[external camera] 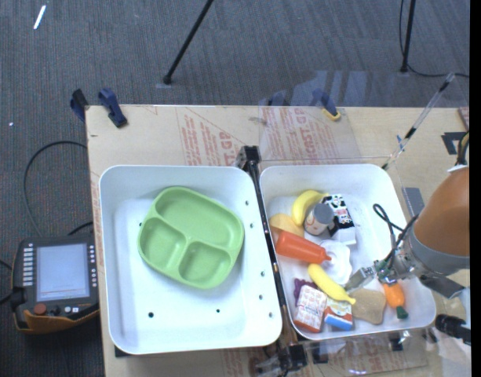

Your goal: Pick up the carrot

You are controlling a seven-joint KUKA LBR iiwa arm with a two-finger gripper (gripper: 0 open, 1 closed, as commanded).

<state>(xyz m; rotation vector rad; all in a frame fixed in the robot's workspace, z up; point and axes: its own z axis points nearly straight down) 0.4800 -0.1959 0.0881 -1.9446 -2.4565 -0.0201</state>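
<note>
Lettering in red across the cardboard bench top [216, 136], too broken to read; print on the small red-and-white packet [311, 306] left of the gripper too small to make out. Gripper [384, 272] low over the right bin [381, 181], near its right wall; how wide it stands cannot be told, nothing seen in its hold. Carrot [394, 296] just beside the gripper on the near side: short, smooth, orange, with a green tip, lying on the bin floor; touching or apart cannot be told. Tan bread-shaped slice [369, 306] next to the carrot. Curved glossy yellow banana [329, 283] left of the gripper. Farther left, in the left bin [118, 187], a green three-compartment plate [191, 236] with rounded corners.
</note>
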